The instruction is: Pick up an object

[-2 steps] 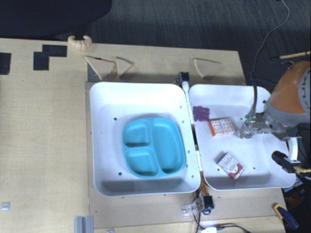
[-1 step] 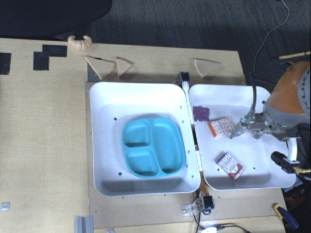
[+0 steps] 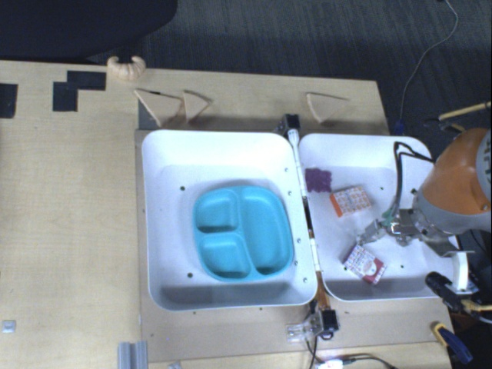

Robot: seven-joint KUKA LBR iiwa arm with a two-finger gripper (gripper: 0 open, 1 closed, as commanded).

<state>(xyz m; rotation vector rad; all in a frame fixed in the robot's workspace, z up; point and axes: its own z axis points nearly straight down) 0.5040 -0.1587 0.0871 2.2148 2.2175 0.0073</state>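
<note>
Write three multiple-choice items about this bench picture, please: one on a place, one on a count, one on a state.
1. Where does the blue divided plate lie?
A. in the left bin
B. in the right bin
C. on the bench outside the bins

2. How many loose things lie in the right bin?
A. one
B. three
C. six

3. How does the red and white packet stand to the gripper?
A. lifted high above the bin
B. lying on the bin floor just below the gripper
C. resting on the plate

Key: 1 A, the plate fills the left bin. 2 B, purple block, orange packet, red and white packet. 3 B, it lies flat on the floor.
</note>
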